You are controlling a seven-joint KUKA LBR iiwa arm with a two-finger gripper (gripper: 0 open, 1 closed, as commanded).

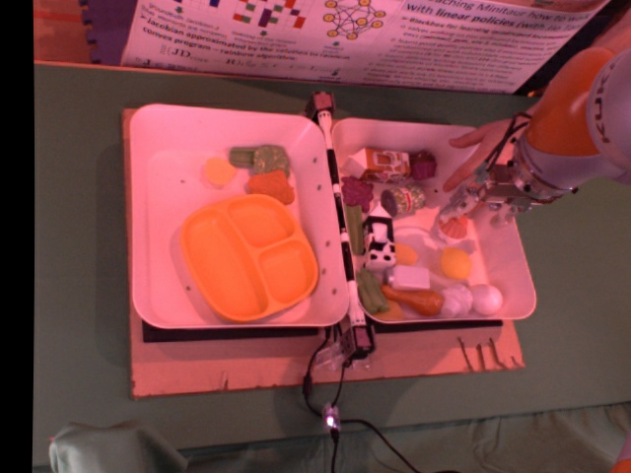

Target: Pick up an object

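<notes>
Crumpled grey-green cloth (99,448) is lying at the frame bottom, far left of and below the pincer, with a black cable (340,427) running past it. Two-finger metal pincer (461,208) is hanging over the right white plastic bin (513,264), upper middle of it, arm coming in from the right; whether it is apart or together, cannot tell, too blurred.

Likely target: small red-and-white toy piece (455,229), sitting directly under the tips, touching or just below them, cannot tell which. Judging it as light, hard moulded plastic, stiff, a bit slippery, not fragile; best taken across its narrow sides, coming straight down.

Round yellow plastic ball (455,263) is lying just below that. Small printed can (403,200) is sitting just left of the pincer, black-and-white cow toy (378,241) further left and lower. Orange plastic carrot (414,301) and two white balls (473,300) are lying well below.

Orange three-compartment plastic tray (248,256) is resting in the left white bin (168,156), well apart to the left; green toy vegetable (260,157) is lying above it.

Crowding is the risk: neighbours may get nudged.
</notes>
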